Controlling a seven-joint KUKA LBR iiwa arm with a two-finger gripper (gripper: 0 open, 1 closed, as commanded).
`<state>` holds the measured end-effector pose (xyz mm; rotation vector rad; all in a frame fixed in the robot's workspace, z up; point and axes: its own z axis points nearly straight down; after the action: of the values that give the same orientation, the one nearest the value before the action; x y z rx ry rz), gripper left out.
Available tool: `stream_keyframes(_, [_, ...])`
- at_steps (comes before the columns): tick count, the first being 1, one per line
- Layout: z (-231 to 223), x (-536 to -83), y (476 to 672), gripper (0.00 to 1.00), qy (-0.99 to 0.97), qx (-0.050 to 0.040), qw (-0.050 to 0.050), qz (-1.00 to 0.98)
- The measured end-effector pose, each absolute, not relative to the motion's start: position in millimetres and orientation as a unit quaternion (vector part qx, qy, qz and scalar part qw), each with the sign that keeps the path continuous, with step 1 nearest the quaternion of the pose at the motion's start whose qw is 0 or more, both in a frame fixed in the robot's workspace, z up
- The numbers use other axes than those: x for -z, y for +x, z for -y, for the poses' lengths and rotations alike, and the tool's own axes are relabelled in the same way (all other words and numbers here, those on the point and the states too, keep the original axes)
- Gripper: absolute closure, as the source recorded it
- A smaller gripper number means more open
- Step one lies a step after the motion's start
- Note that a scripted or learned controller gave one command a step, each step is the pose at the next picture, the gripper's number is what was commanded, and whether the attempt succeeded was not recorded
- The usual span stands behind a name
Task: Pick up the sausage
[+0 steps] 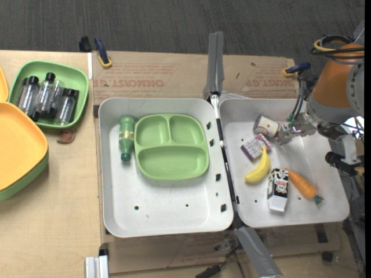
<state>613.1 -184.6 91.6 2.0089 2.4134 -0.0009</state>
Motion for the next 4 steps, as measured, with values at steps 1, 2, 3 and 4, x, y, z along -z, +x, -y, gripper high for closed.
stream_keyframes(1, [210.1, -92.2, 572.9, 1.0, 0.559, 0.0, 0.0, -0.829])
stream_keyframes(2, [222.6, -112.0, 617.7, 1.0, 0.557, -0.0003, 0.002, -0.831])
stream_keyframes(3, [222.0, -92.2, 619.9, 1.0, 0.647, 0.0003, 0.001, -0.763])
stream_keyframes(4, [165.2, -132.2, 659.4, 1.0, 0.66, 0.0002, 0.001, -0.751])
